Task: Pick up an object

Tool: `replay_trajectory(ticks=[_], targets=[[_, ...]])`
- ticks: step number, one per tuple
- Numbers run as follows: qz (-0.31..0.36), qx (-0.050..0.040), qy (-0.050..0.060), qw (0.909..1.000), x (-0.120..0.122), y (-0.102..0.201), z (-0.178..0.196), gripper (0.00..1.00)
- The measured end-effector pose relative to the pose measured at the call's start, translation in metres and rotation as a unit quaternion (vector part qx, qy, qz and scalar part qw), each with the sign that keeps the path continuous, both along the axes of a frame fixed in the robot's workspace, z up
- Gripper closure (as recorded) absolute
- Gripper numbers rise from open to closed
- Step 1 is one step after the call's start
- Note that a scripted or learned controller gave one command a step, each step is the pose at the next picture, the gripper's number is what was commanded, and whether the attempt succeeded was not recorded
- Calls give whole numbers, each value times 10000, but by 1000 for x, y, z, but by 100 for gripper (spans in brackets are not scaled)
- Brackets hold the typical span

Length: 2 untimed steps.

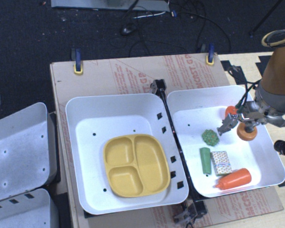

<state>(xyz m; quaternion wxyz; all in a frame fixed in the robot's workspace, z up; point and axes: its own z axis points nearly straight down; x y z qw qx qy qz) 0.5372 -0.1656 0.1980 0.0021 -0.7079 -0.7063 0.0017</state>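
Observation:
The right bin [266, 169] holds several objects. A fuzzy green ball [210, 137] lies near its middle, with a green stick [206, 160] and a small patterned box [221, 162] just in front of it. A red-orange bottle [233, 178] lies on its side by the front wall. My gripper [231, 121] hangs low over the bin's right half, just right of the green ball. A small red-orange piece [230, 111] shows right behind the gripper, and an orange round object [246, 132] sits right beside it. The gripper's own body hides how it stands.
The left bin [83, 116] holds a yellow three-compartment tray [136, 164]. A black divider [169, 128] runs between the bins. The arm [278, 74] reaches in over the right bin's right wall. Two more white bins [16, 147] sit off the bench at the left.

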Motion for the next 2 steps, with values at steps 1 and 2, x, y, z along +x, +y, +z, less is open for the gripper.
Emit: replay_trajectory(ticks=[1,2], targets=[[4,4,3,10000,4,-4,-62,0],[5,-15,-55,10000,7,-4,-102,0]])
